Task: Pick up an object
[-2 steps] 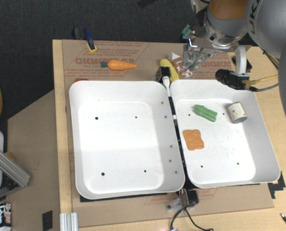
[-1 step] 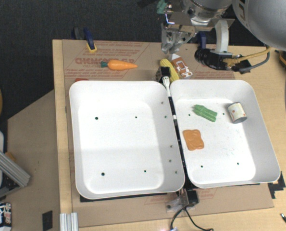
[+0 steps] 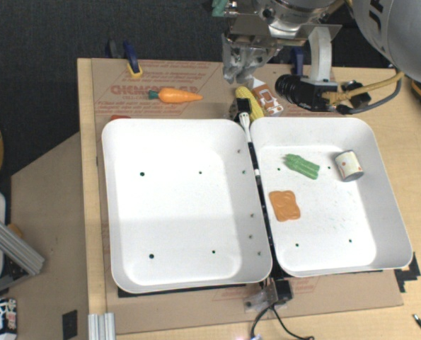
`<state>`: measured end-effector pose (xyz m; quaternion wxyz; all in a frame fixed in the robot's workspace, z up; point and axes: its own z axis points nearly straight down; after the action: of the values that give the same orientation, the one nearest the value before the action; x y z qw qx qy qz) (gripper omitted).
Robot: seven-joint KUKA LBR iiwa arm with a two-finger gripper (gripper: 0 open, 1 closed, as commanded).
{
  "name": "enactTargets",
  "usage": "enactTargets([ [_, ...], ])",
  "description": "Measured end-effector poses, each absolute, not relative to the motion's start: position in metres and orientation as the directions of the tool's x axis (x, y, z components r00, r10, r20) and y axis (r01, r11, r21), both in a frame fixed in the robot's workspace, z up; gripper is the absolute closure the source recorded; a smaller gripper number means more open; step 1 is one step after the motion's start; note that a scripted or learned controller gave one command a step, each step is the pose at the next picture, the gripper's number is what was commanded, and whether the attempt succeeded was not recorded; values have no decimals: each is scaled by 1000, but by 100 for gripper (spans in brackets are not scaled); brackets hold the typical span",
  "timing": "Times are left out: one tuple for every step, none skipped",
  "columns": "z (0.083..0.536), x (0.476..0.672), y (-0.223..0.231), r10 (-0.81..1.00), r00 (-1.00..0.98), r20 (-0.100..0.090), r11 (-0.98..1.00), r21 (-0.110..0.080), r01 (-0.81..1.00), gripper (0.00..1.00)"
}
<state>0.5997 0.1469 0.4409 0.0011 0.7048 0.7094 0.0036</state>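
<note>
Nearest the camera, the left bin [image 3: 175, 211] has bare white floor. Right bin [image 3: 380, 211] holds three items, well apart — an orange flat piece [image 3: 284, 205] near its left wall, a green ridged pickle-like piece [image 3: 301, 166] toward the back, and a small white-and-silver can [image 3: 349, 166] on its side at back right. On the worktop [image 3: 196, 76] behind the bins, a toy carrot [image 3: 175, 96] and a corn cob [image 3: 245, 102]. Jaws [image 3: 240, 64] hang over the worktop above the corn — can't tell whether they're released or clenched.
</note>
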Motion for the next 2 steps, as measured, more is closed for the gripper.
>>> enactTargets([
  [543, 564, 183, 1000, -7, 6, 7, 13, 1000, 100],
  [536, 540, 68, 1000, 12, -2, -12, -2, 1000, 100],
])
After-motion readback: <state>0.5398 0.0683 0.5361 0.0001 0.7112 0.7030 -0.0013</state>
